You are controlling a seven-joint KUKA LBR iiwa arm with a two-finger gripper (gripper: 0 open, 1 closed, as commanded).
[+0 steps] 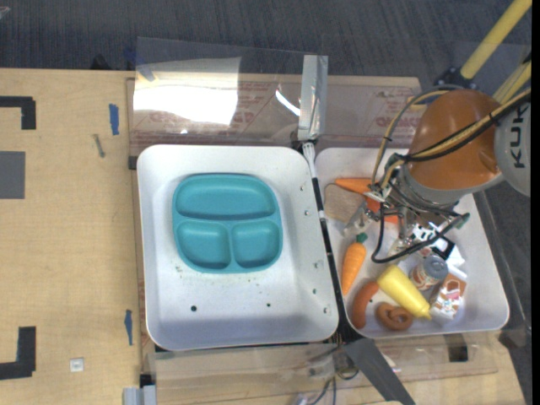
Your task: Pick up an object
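On the right bin: the arm (pixel 451 137) comes in from the right edge and hangs low over the back half of the right bin (pixel 494 298); its orange band covers much of that part.
End effector: the end effector (pixel 413 226) is a dark tangle of metal and cables just under the orange band; I cannot tell how far it is open, or if it has anything.
Objects to pick: a small carrot (pixel 353 261) lies near the left wall of the right bin; a yellow cone-shaped piece (pixel 403 290) lies near the front, touching a brown ring-shaped piece (pixel 392 315); a reddish-brown sausage-like piece (pixel 364 302) lies just beside them.
Partly hidden: a second orange carrot (pixel 354 186) at the back goes under the wrist; a small grey round thing (pixel 434 268) and a small white and red item (pixel 450 296) are too small to name.
Left bin: the left bin (pixel 169 310) holds a teal divided tray (pixel 226 221) in its middle, with bare white floor all around it.
Open room: the front right corner of the right bin is free; the objects crowd its left and centre.
Writing: the letters "KU" (pixel 521 146) show on the arm, cut off by the frame edge.
Bench: the bench (pixel 67 251) at the left is bare wood with black corner marks and blue tape pieces.
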